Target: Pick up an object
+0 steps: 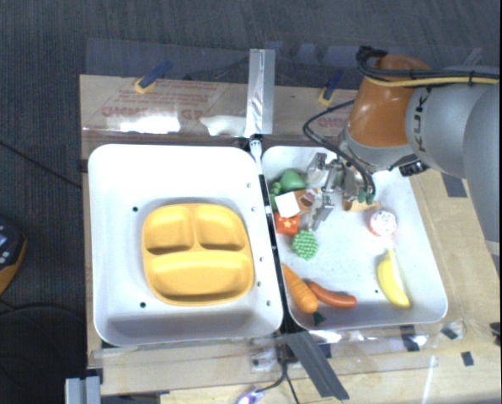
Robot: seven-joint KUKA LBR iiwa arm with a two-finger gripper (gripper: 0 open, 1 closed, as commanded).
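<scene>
My gripper [318,209] reaches in from the right and hangs low over the upper left of the right bin [419,225]. It sits just above a green knobbly ball [305,244]. Right beside its tip are a white and orange block [286,202], a red piece [287,223] and a green pepper [289,180]. Nothing shows held in the gripper. The wrist hides part of the bin's far corner.
A carrot [299,288] and a red sausage [335,297] lie at the right bin's front. A banana [392,281] and a pink and white ball [382,221] lie to the right. The left bin [116,183] holds a yellow divided plate [199,251].
</scene>
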